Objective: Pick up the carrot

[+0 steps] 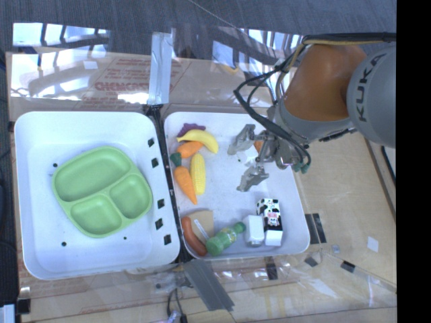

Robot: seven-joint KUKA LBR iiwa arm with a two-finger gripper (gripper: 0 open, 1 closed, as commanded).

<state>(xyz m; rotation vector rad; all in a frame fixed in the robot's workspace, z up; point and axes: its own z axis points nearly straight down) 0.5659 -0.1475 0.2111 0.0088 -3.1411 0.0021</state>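
Observation:
An orange carrot (185,184) lies on the left side of the right bin (296,207), next to a yellow corn cob (198,172). A second, shorter orange carrot (189,149) with a green end lies just above it, under a banana (201,138). My gripper (246,160) hangs over the middle of the right bin, to the right of the carrots and apart from them. Its fingers (240,142) are spread open, with only the white bin floor between them.
A hot dog (192,234), a green bottle (225,239), a small white item (254,229) and a cow-print carton (271,221) lie along the right bin's near wall. A purple item (192,128) sits at the far left corner. The left bin (30,247) holds a green divided plate (101,190).

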